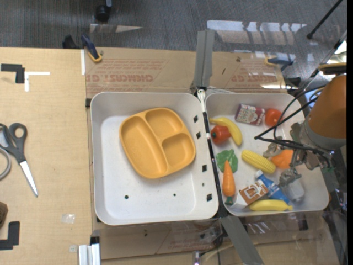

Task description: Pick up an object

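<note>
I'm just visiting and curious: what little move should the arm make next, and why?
Probably a short descent. The gripper hangs at the right bin's right side, above a blue packet and beside an orange toy, with nothing visibly between its fingers.

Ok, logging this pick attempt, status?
Gripper low in right bin, over blue packet. Nothing seen held. Orange piece and corn crowd close.

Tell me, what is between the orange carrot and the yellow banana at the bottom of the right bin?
In the camera view, a small brown and white snack packet lies between the carrot and the lower banana.
</note>
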Motion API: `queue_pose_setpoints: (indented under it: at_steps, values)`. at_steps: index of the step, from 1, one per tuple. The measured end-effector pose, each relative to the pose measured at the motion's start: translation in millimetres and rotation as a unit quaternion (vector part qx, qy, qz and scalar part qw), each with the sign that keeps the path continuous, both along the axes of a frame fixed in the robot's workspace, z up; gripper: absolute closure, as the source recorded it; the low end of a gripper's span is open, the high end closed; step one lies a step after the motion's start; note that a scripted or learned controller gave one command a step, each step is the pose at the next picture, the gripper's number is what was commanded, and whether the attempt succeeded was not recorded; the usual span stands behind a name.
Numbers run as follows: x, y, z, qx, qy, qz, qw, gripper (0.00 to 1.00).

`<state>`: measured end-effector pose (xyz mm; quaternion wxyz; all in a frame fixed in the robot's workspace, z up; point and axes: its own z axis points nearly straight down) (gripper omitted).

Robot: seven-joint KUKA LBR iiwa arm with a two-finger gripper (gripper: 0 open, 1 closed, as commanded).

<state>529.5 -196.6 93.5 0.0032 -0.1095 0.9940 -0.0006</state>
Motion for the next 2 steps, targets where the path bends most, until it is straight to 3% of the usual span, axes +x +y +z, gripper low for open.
queue_pose_setpoints:
  at_steps: [1, 2]
  values:
    - [-41, 15, 0, -0.0004, 0.000, -0.039, 0.9992, 0.00]
    - [-42, 75, -1, 0.0003, 0.001, -0.005, 1.0000, 0.00]
